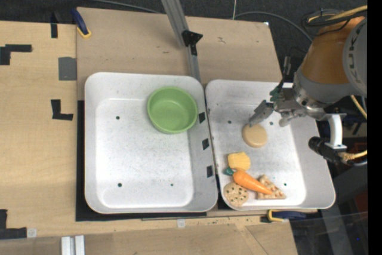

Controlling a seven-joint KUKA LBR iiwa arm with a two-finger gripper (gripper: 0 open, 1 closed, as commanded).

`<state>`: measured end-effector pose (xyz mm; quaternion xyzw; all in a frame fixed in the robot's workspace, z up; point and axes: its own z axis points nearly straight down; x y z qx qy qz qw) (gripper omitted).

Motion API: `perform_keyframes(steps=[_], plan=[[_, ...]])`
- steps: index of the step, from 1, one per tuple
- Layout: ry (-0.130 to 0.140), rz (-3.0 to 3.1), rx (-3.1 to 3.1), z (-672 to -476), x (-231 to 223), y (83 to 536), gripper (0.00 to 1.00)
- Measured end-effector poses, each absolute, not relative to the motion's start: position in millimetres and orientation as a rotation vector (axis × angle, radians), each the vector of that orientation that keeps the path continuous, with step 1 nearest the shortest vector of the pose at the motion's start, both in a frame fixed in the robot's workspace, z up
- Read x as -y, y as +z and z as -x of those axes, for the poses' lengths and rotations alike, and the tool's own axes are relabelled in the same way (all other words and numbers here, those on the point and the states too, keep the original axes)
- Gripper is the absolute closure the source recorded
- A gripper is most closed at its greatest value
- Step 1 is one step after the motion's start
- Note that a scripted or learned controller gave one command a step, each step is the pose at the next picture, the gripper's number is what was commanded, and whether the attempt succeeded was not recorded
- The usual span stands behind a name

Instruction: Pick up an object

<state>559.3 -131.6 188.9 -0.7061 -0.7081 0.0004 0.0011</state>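
Tan and round, a flat disc (pixel 256 136) lay near the middle of the right bin (pixel 310 188), just under the left fingertip of the gripper (pixel 273 116). The two fingers (pixel 260 113) were spread apart above the bin with nothing between them. Toward the bin's near edge lay a yellow piece (pixel 239 160), a toy carrot (pixel 250 181) and a cookie (pixel 235 194). A green bowl (pixel 172 109) sat in the left bin (pixel 107 188).

- Left bin (pixel 107 146): open floor apart from the green bowl (pixel 172 109) near its far right corner.
- Right bin (pixel 310 188): food pieces (pixel 250 182) crowd the near edge.
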Motion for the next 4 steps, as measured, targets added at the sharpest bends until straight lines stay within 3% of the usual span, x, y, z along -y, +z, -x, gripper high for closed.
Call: perform_keyframes(steps=[1,3,4], plan=[[0.001,2.217,2.223,-559.3,131.7,188.9,0.00],[0.000,2.228,2.228,-561.5,127.6,96.5,0.00],[-0.007,2.226,2.231,-563.0,126.3,109.2,1.00]])
